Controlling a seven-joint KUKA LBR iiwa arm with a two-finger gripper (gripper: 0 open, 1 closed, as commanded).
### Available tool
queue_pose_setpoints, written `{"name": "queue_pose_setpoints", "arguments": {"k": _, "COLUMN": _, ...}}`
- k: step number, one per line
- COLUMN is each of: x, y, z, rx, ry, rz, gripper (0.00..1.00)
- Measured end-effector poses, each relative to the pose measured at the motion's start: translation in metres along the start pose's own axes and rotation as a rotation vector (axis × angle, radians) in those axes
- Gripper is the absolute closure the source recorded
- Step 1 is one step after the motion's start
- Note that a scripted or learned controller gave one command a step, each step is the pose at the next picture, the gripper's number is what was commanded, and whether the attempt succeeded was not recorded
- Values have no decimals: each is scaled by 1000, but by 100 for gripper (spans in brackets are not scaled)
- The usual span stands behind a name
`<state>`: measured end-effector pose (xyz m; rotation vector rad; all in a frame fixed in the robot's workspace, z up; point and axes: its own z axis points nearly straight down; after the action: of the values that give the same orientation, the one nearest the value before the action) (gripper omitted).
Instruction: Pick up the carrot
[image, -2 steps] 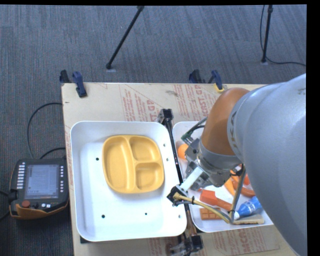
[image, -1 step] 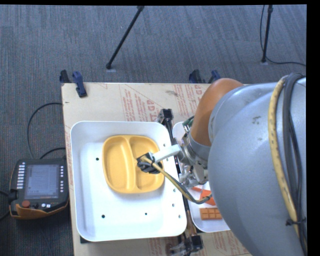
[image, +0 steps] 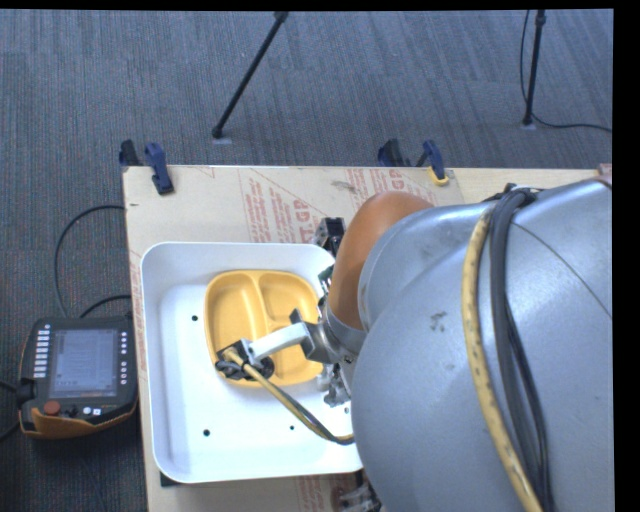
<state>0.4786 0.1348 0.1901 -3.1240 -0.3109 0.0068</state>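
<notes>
A yellow divided plate (image: 258, 308) lies in the left white bin (image: 180, 420), in its upper middle. My gripper (image: 336, 384) hangs low over the bin's right side, just past the plate's lower right edge, and the wrist covers most of it. The grey arm (image: 480, 350) with its orange band (image: 370, 240) blocks everything to the right, including the right bin.
The bin's white floor lies bare left of and below the plate. The wooden bench top (image: 260, 200) carries blue clamps (image: 157, 165) along its far edge. A teach pendant (image: 80, 375) rests on the carpet to the left. Tripod legs (image: 250, 70) stand behind the bench.
</notes>
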Motion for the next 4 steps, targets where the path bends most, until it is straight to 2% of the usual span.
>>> {"name": "queue_pose_setpoints", "arguments": {"k": 1, "x": 0, "y": 1, "z": 0, "rx": -1, "ry": 1, "rz": 2, "gripper": 0}}
{"name": "queue_pose_setpoints", "arguments": {"k": 2, "x": -7, "y": 19, "z": 103, "rx": 7, "ry": 1, "rz": -118, "gripper": 0}}
{"name": "queue_pose_setpoints", "arguments": {"k": 3, "x": -8, "y": 20, "z": 94, "rx": 5, "ry": -5, "rz": -123, "gripper": 100}}
{"name": "queue_pose_setpoints", "arguments": {"k": 4, "x": 6, "y": -48, "z": 57, "rx": 0, "ry": 1, "rz": -77, "gripper": 100}}
